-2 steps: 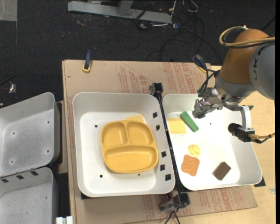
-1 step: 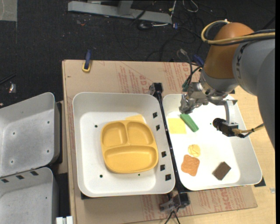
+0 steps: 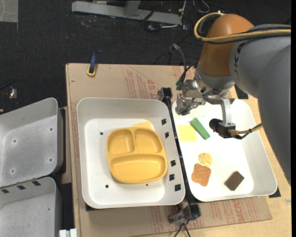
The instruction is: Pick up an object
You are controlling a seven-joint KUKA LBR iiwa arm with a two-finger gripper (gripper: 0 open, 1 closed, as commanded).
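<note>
Arm [image 3: 249,51] reached in from right, wrist over right bin's [image 3: 259,157] far left corner. Yellow divided tray [image 3: 137,155] lay in left bin [image 3: 92,139], well left of gripper [image 3: 185,104]. Gripper hung low over bin floor — grip state could not be told. Yellow flat piece [image 3: 187,133] just below gripper, green block [image 3: 200,128] beside it. Orange waffle-like piece [image 3: 201,175], brown block [image 3: 234,180], small tan round piece [image 3: 205,159] — farther toward near edge.

You are looking down on a dark, speckled floor [image 3: 41,41] with loose cables [image 3: 162,23] and a grey metal bar [image 3: 125,11] along the top. A brown cardboard sheet [image 3: 120,74] covers the bench, and perforated white panels [image 3: 27,139] sit at the left.
</note>
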